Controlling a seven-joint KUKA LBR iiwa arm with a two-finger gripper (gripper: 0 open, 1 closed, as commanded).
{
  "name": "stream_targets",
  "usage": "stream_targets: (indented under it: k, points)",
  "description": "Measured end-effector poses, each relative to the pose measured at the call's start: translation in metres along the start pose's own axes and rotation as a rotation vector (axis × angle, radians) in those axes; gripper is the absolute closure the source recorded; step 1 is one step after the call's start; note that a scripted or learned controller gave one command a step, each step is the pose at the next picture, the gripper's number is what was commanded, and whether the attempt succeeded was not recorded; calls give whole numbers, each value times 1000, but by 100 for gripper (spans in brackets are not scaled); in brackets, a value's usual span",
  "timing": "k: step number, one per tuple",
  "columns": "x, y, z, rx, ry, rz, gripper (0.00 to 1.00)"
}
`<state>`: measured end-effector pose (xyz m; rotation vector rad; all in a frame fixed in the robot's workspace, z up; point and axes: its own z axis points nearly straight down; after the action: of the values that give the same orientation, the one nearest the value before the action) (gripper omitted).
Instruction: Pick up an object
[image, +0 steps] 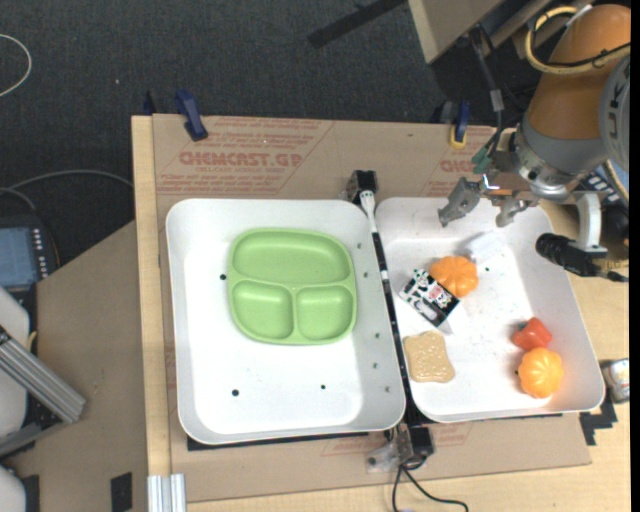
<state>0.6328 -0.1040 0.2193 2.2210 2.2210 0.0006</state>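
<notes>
Toast slice (429, 357) and orange pumpkin (541, 371) lie nearest in the right bin (470, 404), a red pepper (532, 333), patterned black-and-white packet (429, 295) and orange fruit (454, 274) farther up, and the gripper (485, 208) hangs open and unladen over the bin's far edge.

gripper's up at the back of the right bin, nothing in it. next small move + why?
Probably bring the gripper toward the camera and down over the orange toy. The fingers are spread with nothing between them, hanging above the right bin's far rim, and that toy is the nearest item. It touches the black-and-white pack, so a grasp from its free side looks safer.
</notes>
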Motion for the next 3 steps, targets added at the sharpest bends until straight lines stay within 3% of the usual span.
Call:
stream_targets:
  k: [1, 2, 3]
  points:
    - [-2, -79, 40, 10, 2, 3, 0]
    - [3, -139, 115, 14, 3, 2, 0]
    - [104, -153, 30, -6, 3, -10, 0]
